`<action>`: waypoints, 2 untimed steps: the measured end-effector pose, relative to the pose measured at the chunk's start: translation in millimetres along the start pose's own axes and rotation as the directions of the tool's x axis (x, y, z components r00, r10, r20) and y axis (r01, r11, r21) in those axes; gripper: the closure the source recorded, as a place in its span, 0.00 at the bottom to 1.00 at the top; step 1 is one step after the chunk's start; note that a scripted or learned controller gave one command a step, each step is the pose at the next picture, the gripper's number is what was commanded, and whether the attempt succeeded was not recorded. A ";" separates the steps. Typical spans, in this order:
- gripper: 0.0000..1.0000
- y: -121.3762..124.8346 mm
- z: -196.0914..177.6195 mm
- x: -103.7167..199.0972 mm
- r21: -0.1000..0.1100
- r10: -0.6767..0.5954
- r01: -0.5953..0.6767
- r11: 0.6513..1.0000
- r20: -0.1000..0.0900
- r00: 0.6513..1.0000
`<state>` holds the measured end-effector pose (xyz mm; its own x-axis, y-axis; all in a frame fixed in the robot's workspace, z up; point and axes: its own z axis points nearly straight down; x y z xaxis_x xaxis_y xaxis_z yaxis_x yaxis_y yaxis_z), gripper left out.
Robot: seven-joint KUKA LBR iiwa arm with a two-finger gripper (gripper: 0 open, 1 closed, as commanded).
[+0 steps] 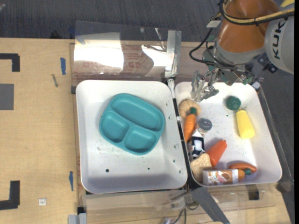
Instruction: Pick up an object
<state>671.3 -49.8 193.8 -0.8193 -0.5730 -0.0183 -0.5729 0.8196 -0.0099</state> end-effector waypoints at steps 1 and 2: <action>1.00 12.5 -75.8 -8.8 -0.001 0.044 -0.044 0.999 -0.002 0.999; 1.00 38.9 -95.6 -26.2 -0.005 -0.002 0.002 1.000 -0.006 1.000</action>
<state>668.5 -3.1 289.4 -0.8185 -0.5744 -0.0124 -0.5744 0.8186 -0.0051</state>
